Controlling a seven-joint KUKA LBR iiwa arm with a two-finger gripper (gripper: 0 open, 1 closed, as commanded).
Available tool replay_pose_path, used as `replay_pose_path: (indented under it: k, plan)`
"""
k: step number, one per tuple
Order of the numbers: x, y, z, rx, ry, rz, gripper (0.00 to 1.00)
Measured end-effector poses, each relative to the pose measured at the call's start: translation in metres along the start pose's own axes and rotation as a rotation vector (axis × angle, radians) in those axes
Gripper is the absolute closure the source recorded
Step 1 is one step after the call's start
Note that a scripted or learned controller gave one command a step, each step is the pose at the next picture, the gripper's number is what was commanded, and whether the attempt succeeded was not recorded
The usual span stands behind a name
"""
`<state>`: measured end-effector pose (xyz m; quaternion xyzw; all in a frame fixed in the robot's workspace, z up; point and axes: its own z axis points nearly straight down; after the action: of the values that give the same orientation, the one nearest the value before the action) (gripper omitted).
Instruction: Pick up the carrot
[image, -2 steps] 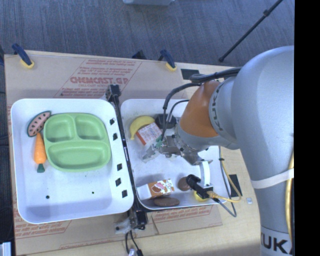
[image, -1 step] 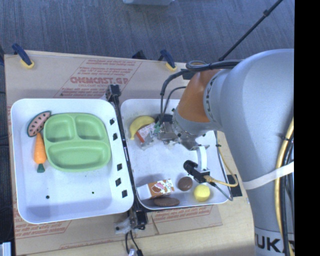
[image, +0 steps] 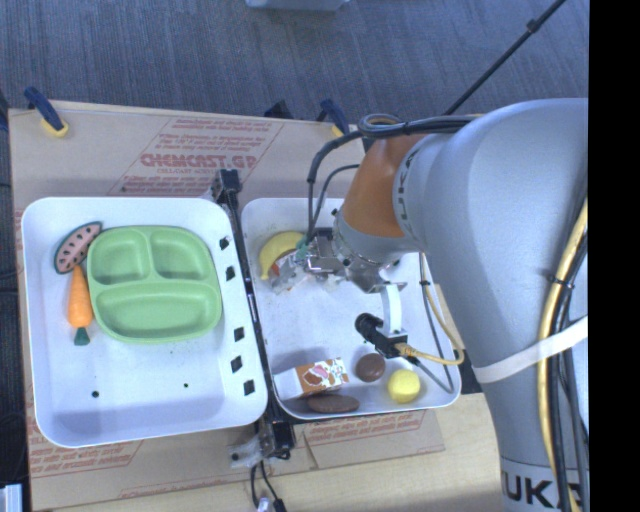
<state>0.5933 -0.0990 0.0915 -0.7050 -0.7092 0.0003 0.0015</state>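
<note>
one carrot (image: 79, 300) in left bin (image: 40, 390), at 9 o'clock of green tray (image: 153, 282), long axis 12-to-6, green end at 6, gripper (image: 297, 262) beside banana (image: 279, 246) in right bin (image: 310, 330), finger state cannot be told

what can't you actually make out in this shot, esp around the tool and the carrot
- Tool: camera view, small and cluttered against the banana; open or shut unclear.
- Banana: its right end is hidden behind the tool and wrist.
- Carrot: its right edge sits against the green tray; touching or tucked under, unclear.
- Small box: print too small to read.
</note>
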Motion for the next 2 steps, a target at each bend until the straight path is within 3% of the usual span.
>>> replay_pose_path:
  k: [1,2]
  plan:
    - [-0.017,-0.046,0.000,0.002,-0.001,0.000,0.00]
    - [-0.009,-0.009,0.000,0.001,0.000,0.000,0.00]
